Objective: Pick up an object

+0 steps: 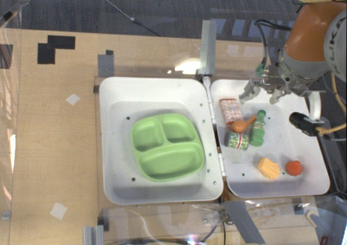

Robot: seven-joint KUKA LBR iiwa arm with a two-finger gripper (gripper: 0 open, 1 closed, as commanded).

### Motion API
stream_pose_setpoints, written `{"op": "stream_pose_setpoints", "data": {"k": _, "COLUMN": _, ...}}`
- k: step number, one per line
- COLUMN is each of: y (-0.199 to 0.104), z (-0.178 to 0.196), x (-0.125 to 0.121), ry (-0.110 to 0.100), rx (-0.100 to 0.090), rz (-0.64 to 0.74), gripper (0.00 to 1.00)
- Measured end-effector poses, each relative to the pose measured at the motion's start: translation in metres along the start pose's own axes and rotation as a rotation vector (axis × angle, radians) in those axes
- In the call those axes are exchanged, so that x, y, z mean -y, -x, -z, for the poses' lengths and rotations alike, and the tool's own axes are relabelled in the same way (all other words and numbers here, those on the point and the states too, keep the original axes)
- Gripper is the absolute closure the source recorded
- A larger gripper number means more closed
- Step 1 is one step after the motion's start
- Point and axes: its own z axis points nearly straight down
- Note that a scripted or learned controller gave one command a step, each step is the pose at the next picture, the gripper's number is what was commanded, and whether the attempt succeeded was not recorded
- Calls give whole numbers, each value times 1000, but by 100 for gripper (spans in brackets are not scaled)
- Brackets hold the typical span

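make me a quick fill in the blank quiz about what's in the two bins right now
1. The divided plate in the left bin is coloured ____.
2. The small red ball lies in the ____ bin.
3. The gripper hangs above the ____ bin.

Missing words: green; right; right.

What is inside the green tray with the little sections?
The green tray in the left bin shows bare green in all three sections. The toy food sits in the right bin instead. Whatever is under the tray is covered by it.
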Motion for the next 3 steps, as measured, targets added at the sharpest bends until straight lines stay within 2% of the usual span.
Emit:
{"op": "stream_pose_setpoints", "data": {"k": 1, "y": 65, "z": -118, "x": 26, "ry": -2, "rx": 1, "rz": -57, "gripper": 0}}
{"op": "stream_pose_setpoints", "data": {"k": 2, "y": 15, "z": -137, "x": -57, "ry": 5, "rx": 1, "rz": -15, "gripper": 0}}
{"op": "stream_pose_setpoints", "data": {"k": 3, "y": 44, "z": -117, "x": 29, "ry": 1, "rx": 1, "rz": -7, "gripper": 0}}
